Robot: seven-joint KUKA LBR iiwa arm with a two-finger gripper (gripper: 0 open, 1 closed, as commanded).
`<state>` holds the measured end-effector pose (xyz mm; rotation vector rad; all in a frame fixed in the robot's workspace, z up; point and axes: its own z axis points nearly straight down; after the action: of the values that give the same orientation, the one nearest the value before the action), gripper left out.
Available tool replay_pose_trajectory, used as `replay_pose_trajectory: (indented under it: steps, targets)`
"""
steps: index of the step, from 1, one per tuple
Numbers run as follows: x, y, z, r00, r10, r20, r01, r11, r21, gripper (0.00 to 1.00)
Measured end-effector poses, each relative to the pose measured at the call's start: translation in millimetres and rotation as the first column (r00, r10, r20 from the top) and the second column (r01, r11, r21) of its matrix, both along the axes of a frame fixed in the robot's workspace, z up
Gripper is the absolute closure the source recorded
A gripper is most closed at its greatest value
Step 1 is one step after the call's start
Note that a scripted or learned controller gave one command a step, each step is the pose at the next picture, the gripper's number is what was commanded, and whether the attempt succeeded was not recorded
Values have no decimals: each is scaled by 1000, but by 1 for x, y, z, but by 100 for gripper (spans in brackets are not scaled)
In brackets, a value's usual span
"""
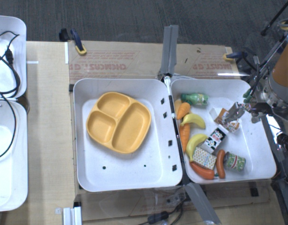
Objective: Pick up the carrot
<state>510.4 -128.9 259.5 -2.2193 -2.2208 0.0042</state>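
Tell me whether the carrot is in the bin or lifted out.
In the bin. The carrot lies in the right bin by its left wall, apart from the gripper.

Carrot (183, 110) lying in the right bin.
Orange and tapered, it is resting tilted against the bin's left wall, sitting between a green bottle and a banana.

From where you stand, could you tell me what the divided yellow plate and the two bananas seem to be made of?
The divided yellow plate looks like moulded plastic, matte: one even colour, smooth rounded compartment walls. The upper banana and lower banana are probably plastic toy fruit, slightly glossy: uniform yellow, no spots or bruising, though this view leaves that open.
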Motion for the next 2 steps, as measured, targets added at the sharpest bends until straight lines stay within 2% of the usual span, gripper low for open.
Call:
replay_pose_trajectory:
  steps: [1,2]
  targets:
    - [-27,13,10,1000,3,0,-3,1000,1,0]
    - [-34,31,-142,995,104,0,-104,995,1,0]
